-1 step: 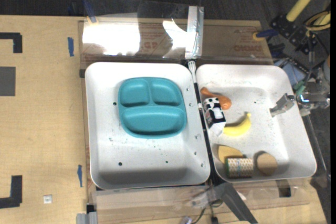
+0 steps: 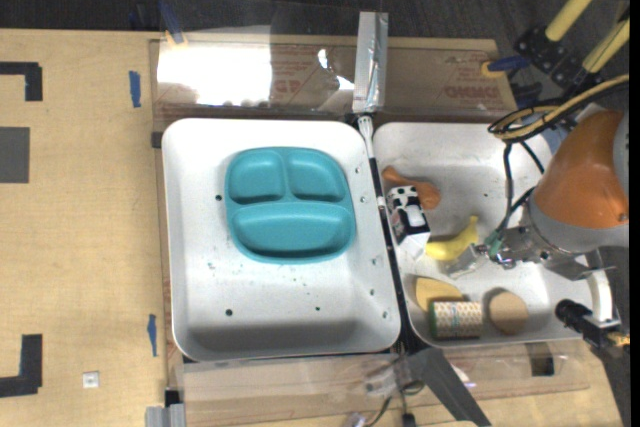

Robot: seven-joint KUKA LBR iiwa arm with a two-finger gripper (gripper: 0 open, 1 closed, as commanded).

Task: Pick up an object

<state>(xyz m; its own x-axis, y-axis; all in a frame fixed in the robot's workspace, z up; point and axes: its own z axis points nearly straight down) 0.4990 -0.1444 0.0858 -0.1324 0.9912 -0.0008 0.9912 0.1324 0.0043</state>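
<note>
Right bin [image 2: 470, 140], right of centre in the frame: a small clutter of toy-like pieces. Yellow banana [image 2: 450, 243] near the bin's middle, curved, lying flat. Just right of it, the gripper [image 2: 478, 253], low over the bin floor and close against the banana's lower right end. Whether closed on anything, impossible to tell from this slant; nothing plainly seen between the fingertips.

Judged the likeliest target by nearness: the banana. Probably a hollow plastic play piece, so light, stiff and smooth-skinned, apt to skate sideways or roll under an off-centre pinch. Best taken across the thick middle of the curve, jaws square to its length, not at the tapering tip.

Other candidates close by: an orange piece [image 2: 422, 192] higher up, a black-and-white block [image 2: 407, 210] against the dividing wall, a striped roll [image 2: 457, 317] and a tan round piece [image 2: 507, 310] towards the lower edge. Striped roll possibly soft, though too small to judge.

Left bin [image 2: 190, 315], centre of the frame: a teal divided plate [image 2: 290, 203], broad and shallow, awkward for a two-finger pinch except at the rim.
</note>
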